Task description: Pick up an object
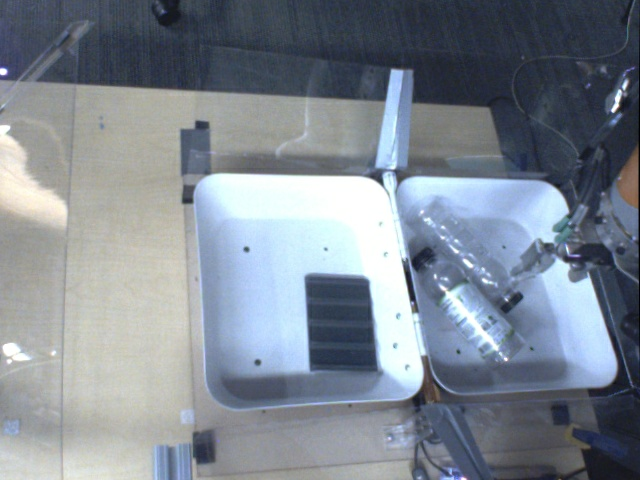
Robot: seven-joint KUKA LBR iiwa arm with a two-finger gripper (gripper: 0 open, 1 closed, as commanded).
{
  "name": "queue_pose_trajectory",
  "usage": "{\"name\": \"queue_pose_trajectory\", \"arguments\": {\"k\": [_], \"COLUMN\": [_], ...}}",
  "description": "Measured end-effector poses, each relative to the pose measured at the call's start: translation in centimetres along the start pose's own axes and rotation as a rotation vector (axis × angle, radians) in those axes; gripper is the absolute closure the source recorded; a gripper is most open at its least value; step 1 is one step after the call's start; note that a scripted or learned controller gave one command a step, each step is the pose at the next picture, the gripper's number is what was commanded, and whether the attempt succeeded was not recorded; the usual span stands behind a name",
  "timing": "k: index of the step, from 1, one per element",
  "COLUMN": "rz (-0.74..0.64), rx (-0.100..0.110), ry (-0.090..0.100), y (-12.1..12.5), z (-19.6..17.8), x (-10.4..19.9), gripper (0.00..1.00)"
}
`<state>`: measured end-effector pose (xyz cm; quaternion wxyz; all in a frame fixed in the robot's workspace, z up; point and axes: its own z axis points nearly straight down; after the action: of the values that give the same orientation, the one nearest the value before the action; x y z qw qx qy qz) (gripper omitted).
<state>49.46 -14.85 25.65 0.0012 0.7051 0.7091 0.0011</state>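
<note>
Wooden bench [120,298] on dark carpet [300,13]

Two bins sit side by side on the bench [110,298], their inner edges nearly touching. In the left bin [215,268] a ridged pad [341,322] lies flat near the near edge, toward the right wall. In the right bin [580,358] two bottles lie on their sides: one [461,244] runs from the far-left part toward the middle, and the other [476,320] lies in front of it, slanting toward the near edge. They meet near the bin's middle. The gripper [535,258] hangs over the right bin's right side, just beside the bottles.
</note>
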Motion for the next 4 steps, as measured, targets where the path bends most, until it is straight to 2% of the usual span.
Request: {"name": "queue_pose_trajectory", "arguments": {"k": [1,2,3,4], "rz": [-0.019,-0.047,-0.161,-0.171], "rx": [-0.003,-0.001,-0.007,-0.01], "ry": [-0.001,0.0,-0.005,-0.006], "y": [0.8,0.7,2.9,4.5], "z": [-1.4,2.4,13.5,16.4], "x": [0.5,0.9,1.3,0.3], "gripper": [0.0,0.0,0.0,0.0]}}
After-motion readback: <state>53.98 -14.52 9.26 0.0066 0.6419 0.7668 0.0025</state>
